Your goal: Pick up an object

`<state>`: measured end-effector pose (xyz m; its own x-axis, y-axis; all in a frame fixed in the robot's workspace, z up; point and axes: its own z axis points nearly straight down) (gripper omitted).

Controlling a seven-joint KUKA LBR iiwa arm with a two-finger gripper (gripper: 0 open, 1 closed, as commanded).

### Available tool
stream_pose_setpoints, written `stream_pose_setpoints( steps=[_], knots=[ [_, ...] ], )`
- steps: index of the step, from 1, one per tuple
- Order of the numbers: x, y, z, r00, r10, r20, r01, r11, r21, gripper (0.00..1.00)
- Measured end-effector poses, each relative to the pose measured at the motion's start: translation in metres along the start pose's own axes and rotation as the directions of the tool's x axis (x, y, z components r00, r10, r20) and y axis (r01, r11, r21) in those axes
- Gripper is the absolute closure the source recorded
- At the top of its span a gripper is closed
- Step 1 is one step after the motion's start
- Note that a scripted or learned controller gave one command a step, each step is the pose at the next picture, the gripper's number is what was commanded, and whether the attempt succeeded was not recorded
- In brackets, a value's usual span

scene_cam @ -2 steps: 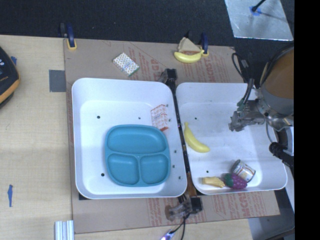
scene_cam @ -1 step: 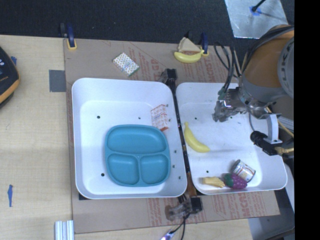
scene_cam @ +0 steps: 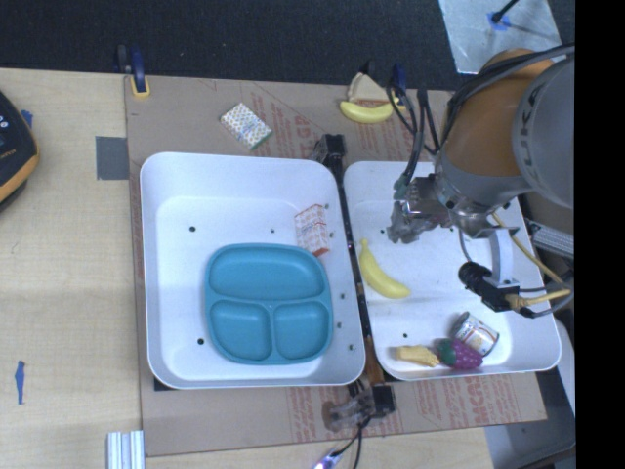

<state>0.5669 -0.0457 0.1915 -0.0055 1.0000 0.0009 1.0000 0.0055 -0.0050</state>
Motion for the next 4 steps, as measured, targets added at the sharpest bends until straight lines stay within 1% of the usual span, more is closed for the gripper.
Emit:
stream_pose_setpoints(
  steps=[1, 2, 3, 4],
  knots=[
    [0.047, 0.039, -0.001, 1.0, 0.001, 0.001, -0.001, 1.0, -0.002, 1.0],
    [0.03, -0.007, -0.042, 1.0, 0.002, 0.0, -0.002, 1.0, -0.001, 1.0],
    [0.059, 0.01, -0.034, 1.0, 0.0, 0.001, 0.0, 1.0, -0.003, 1.0],
    [0.085, 0.034, -0.032, 1.0, 0.0, 0.001, 0.0, 1.0, -0.003, 1.0]
  ],
)
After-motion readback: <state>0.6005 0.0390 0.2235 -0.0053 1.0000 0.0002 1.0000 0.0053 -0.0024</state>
